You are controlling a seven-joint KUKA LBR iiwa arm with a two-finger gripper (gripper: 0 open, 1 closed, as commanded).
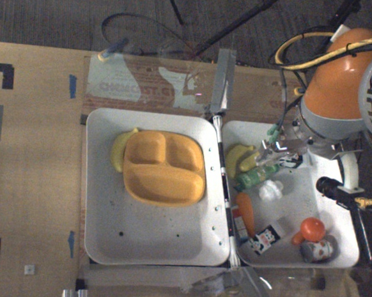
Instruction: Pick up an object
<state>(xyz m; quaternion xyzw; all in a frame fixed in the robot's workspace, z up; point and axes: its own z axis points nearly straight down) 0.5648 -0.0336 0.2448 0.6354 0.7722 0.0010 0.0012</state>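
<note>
Hand [270,155] over right bin [341,256], grip state unclear, glossy green bottle [258,176] beneath

Blue tape marks [72,86] on the brown bench [31,164]

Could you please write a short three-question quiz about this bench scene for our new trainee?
1. True or false: the orange divided tray lies in the left bin.
2. Which thing lies at the right bin's left wall? A) carrot B) blue cup C) spoon
3. Fill in: the end effector is over the ____ bin, near the green bottle.

Key: 1 true; 2 A; 3 right.
</note>
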